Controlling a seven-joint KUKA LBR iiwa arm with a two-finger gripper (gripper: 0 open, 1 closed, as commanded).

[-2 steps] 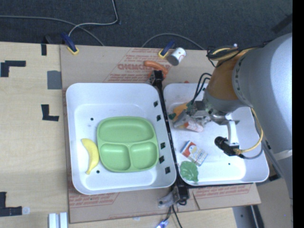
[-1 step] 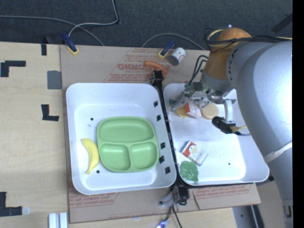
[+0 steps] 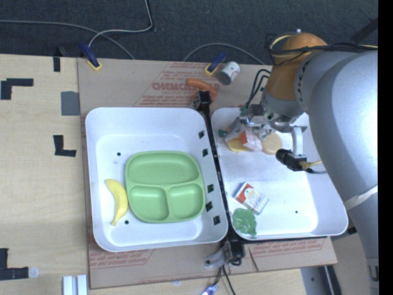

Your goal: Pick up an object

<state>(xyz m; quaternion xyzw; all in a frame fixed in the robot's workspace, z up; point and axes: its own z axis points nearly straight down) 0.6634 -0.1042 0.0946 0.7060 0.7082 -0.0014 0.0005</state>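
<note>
Nearest the lens, the grey arm (image 3: 347, 134) fills the right of the view, its orange band (image 3: 288, 66) above the wrist, reaching into the far end of the right bin (image 3: 319, 217). The gripper (image 3: 258, 123) sits low over a small cluster at that bin's far-left corner: a pale yellow piece (image 3: 235, 145), an orange-red piece (image 3: 253, 141) and a round beige item (image 3: 272, 144), all touching or just beside one another. Whether the claw is open or closed cannot be told, since the wrist and cabling mask its tip.

Farther forward in the same bin lie a small red-and-white packet (image 3: 250, 196) and, near the front-left corner, a green leafy item (image 3: 244, 221), both well apart from the gripper. The left bin (image 3: 101, 134) holds a green divided plate (image 3: 164, 185) with a yellow banana (image 3: 118, 200) just beside its left edge.

Judged step: descent or closing on the cluster. No object is visibly held. The next move calls for a firm closure on a single piece, then a straight lift; crowding among neighbours may cause a slip or a double catch.
</note>
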